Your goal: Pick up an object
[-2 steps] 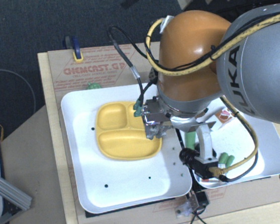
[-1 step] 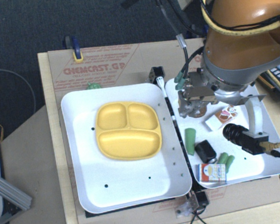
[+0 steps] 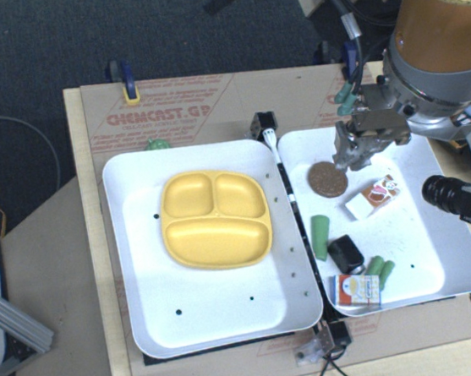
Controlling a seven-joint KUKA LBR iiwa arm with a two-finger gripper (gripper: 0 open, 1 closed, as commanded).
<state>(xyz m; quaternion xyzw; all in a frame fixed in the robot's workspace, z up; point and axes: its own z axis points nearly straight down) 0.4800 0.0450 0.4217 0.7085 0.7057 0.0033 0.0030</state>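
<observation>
Left bin (image 3: 139, 237) has one yellow tray (image 3: 215, 218), nothing else. Right bin (image 3: 429, 240) has the pickable stuff: one brown disc (image 3: 328, 180), three green bits (image 3: 320, 237), one black block (image 3: 345, 254), one white carton (image 3: 373, 197), and one small box (image 3: 359, 290). Everything sits on the floor of the bin, so I'd say the pick isn't done. The gripper (image 3: 353, 156) hangs just right of the disc; can't tell how its jaws stand.

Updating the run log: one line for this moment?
gripper: over right bin, beside brown disc | grasp: unseen | yellow tray: left bin
</observation>
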